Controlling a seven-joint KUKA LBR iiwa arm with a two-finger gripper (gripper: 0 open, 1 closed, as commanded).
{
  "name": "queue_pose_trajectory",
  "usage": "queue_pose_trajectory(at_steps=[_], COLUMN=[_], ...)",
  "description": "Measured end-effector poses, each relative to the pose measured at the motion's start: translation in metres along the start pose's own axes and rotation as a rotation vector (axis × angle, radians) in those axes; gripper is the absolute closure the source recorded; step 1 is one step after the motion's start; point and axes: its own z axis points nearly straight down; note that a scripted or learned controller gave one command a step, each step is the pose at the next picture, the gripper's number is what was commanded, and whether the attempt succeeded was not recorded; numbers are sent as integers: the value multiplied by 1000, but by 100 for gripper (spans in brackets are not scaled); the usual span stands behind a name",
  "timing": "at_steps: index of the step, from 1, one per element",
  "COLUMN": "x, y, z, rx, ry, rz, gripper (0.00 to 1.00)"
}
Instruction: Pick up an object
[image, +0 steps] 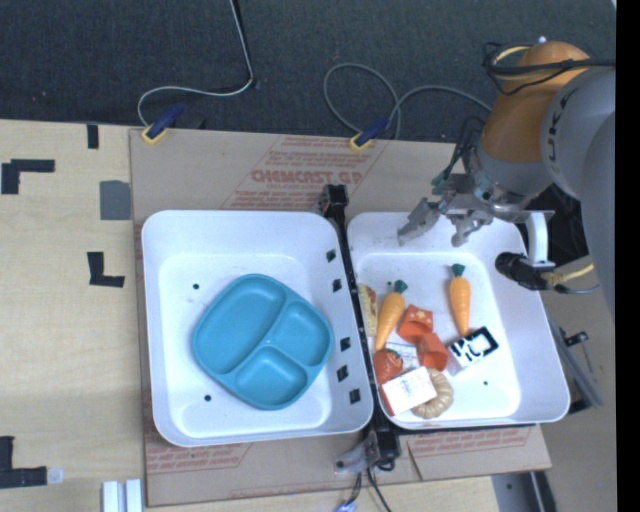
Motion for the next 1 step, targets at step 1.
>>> queue_pose_trajectory(at_steps=[1], x=[37], y=[-55], z=[14], rx=[0], ry=[0], rz=[0], gripper=[0])
